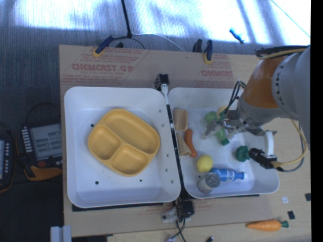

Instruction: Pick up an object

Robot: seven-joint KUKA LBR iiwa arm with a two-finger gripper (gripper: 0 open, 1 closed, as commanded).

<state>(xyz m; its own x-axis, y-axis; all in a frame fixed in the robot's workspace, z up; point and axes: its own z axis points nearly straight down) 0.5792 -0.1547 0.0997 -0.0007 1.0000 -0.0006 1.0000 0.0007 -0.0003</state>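
The arm (282,84) reaches in from 3 o'clock over the right bin (267,183), its orange band above the wrist. The jaws (222,126) hang low over the upper middle of that bin, amid a cluster of small green pieces; whether they are released or clenched I cannot tell, since the wrist hides them.

A light green piece (211,118) lies just at 10 o'clock of the jaws. A darker green piece (223,138) sits just at 6 o'clock of them, touching or nearly so. A dark green round thing (241,153) rests at 4 o'clock, near the bin's right wall. A yellow ball (204,163) lies at 7 o'clock of the jaws, and below it a blue bottle (227,175) lies on its side next to a grey can (206,183) at the bin's lower edge. At 9 o'clock, along the left wall, a tan brush (180,119) lies with an orange carrot (190,141) just beside it.

The left bin (75,185) holds a yellow plate (123,141) with three compartments, set near its middle.

On the tabletop (151,67), outside the bins at 5 o'clock, lies a second carrot (266,226). Clamps (208,52) grip the tabletop's far edge at 12 o'clock.
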